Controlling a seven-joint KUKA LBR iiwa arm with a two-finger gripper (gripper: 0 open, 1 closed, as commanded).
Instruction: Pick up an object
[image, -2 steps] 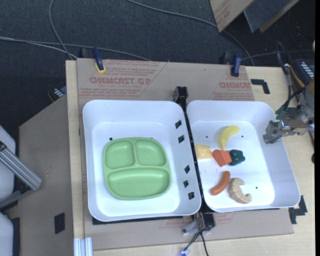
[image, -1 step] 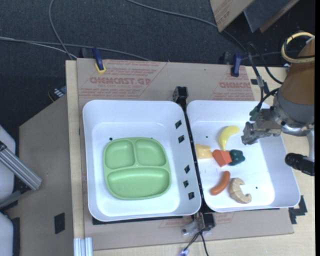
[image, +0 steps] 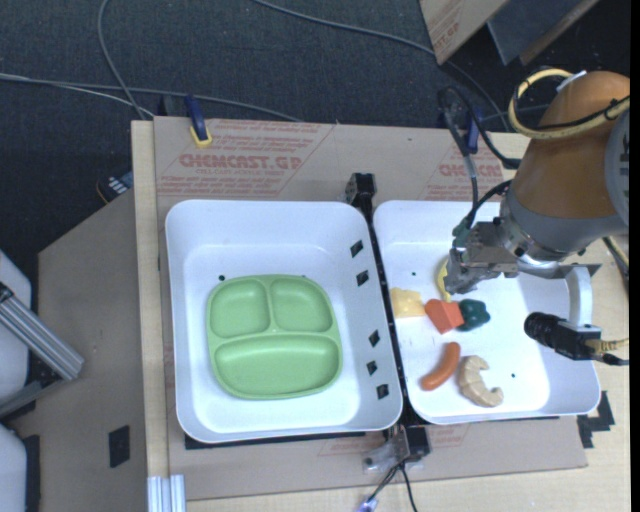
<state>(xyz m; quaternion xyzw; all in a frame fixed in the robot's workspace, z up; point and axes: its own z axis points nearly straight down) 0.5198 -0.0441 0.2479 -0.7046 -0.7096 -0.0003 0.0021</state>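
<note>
The right bin (image: 520, 400) holds several toy foods: a pale yellow wedge (image: 405, 302), an orange-red block (image: 443, 315), a dark teal piece (image: 473, 314), a red-orange sausage (image: 440, 367) and a tan croissant (image: 479, 381). A bit of yellow (image: 441, 272) peeks out at the gripper's left edge. My gripper (image: 465, 282) hangs low over the bin's middle, just above and behind the orange-red block and the teal piece. Its body hides its fingertips.
The left bin (image: 190, 300) holds a green divided tray (image: 274, 336). A black clamp (image: 360, 188) sits at the back where the bins meet. The arm's bulk (image: 570, 150) covers the right bin's far right corner. A black cylinder (image: 556, 334) juts over the bin's right side.
</note>
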